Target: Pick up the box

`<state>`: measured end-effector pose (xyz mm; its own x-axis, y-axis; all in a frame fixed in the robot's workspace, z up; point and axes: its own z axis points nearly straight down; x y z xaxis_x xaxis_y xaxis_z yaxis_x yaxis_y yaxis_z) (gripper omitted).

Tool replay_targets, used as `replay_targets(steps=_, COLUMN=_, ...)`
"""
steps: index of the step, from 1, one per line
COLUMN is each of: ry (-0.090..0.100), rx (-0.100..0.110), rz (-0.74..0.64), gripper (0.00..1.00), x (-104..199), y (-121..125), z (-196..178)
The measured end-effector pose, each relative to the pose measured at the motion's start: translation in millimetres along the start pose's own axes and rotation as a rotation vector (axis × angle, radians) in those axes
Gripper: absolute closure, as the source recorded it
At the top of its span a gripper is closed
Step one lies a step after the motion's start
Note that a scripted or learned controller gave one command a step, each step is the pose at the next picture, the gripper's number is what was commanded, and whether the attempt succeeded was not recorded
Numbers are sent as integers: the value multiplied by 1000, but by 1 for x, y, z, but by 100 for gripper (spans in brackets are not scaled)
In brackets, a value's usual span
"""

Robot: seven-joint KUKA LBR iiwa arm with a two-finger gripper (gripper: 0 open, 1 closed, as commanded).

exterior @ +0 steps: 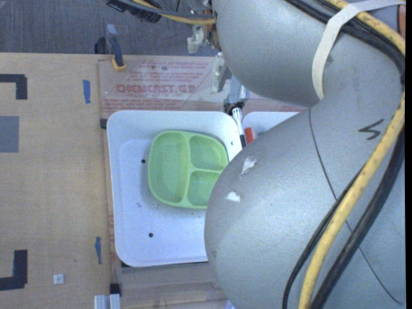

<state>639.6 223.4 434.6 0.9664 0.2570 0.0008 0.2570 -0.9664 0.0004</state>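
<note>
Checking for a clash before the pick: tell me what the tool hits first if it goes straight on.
Cannot tell: the arm hides the tool's line. It hangs over the right bin, so probably that bin's floor or something in it. The plate lies aside in the left bin.

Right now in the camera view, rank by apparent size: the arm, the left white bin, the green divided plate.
1. arm, though it sits nearest the camera, which inflates it.
2. left white bin, partly covered by the arm.
3. green divided plate, lying inside that bin.
</note>
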Motion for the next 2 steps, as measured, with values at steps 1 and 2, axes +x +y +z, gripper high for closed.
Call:
replay_targets(steps=1, ry=2, rx=0, rz=3, gripper=100, x=0, y=1, z=-10)
replay_targets(steps=2, ry=1, rx=0, rz=2, gripper=0, x=0, y=1, z=-10)
